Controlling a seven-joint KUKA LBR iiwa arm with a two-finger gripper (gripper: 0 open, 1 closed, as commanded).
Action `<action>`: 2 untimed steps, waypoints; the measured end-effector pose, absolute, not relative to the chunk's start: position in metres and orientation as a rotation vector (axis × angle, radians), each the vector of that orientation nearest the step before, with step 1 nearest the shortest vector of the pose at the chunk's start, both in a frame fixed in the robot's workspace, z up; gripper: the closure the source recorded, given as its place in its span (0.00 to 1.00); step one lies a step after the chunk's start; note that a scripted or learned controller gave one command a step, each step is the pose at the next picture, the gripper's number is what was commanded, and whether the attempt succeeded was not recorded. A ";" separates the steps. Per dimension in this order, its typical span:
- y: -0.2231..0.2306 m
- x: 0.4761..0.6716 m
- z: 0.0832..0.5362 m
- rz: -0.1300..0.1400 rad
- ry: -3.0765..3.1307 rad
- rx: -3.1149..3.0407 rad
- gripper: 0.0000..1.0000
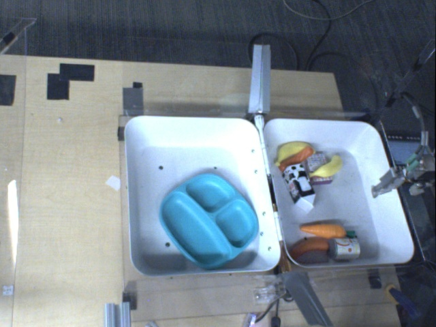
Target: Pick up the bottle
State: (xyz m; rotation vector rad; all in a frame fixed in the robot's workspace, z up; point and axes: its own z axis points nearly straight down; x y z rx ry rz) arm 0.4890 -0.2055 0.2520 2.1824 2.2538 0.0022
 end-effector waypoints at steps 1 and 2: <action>-0.206 0.490 0.277 0.004 2.220 2.215 0.00; -0.206 0.489 0.249 0.004 2.195 2.240 0.00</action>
